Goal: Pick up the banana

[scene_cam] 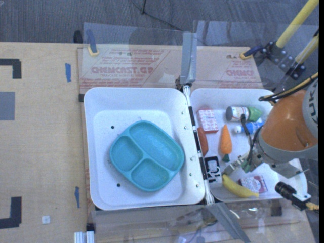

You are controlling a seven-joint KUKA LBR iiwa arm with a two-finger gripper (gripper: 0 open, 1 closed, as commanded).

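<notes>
lying just below gripper (246, 162): banana (238, 187), right bin (223, 96).

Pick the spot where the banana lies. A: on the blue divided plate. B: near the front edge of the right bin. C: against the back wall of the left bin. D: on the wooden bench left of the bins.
B: the banana lies in the right bin, near its front edge, below the carrot.

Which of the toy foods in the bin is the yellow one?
The banana, lying at the near edge of the right bin. The carrot is orange and the sausage beside it is reddish.
</notes>
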